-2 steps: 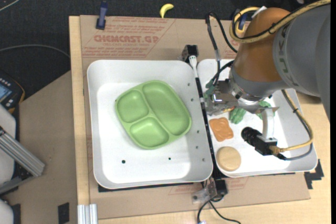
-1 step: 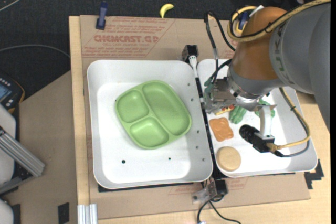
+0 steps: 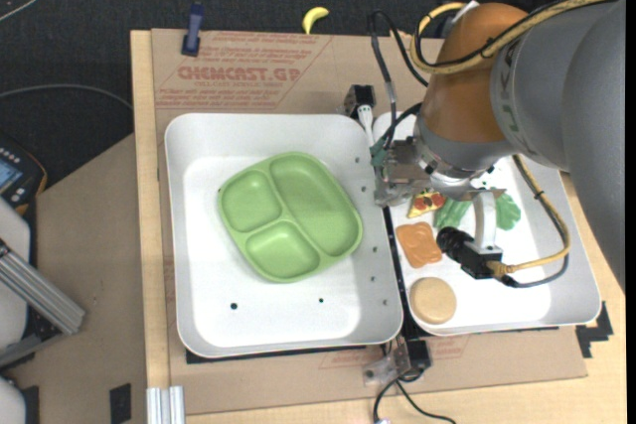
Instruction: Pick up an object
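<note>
My gripper (image 3: 449, 202) hangs below the grey and orange wrist, low over the right bin (image 3: 566, 298). The wrist hides most of it. Directly under it lie a small red and yellow piece (image 3: 427, 204) and a green leafy piece (image 3: 505, 211). Just in front sit an orange-brown slab (image 3: 417, 242) and a round tan disc (image 3: 433, 301), both near the bin's left wall. I cannot see anything held in the gripper.
A green three-part plate (image 3: 288, 214) fills the middle of the left bin (image 3: 199, 293). A black connector with a yellow cable (image 3: 472, 256) trails from the arm over the right bin. A blue item (image 3: 192, 30) and a yellow item (image 3: 315, 17) lie on the cardboard behind the bins.
</note>
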Robot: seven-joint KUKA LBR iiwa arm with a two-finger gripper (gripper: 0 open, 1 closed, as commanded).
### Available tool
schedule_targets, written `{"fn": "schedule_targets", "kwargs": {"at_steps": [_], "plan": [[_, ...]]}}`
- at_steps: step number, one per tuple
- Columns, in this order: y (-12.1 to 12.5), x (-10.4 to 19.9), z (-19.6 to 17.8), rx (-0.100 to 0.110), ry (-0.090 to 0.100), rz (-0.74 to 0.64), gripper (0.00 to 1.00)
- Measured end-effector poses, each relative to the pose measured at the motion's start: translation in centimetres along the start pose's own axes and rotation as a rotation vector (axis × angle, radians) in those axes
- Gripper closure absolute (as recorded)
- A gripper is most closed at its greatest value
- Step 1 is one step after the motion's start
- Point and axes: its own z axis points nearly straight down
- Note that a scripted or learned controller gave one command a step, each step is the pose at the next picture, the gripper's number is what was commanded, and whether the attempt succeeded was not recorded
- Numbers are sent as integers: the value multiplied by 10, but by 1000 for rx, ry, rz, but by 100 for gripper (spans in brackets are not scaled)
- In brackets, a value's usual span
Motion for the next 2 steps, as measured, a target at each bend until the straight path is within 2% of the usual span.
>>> {"fn": "schedule_targets", "kwargs": {"at_steps": [1,2], "plan": [[-58,-1,-107,-5,1,1,100],[-63,-33,-27,11,0,7,100]]}}
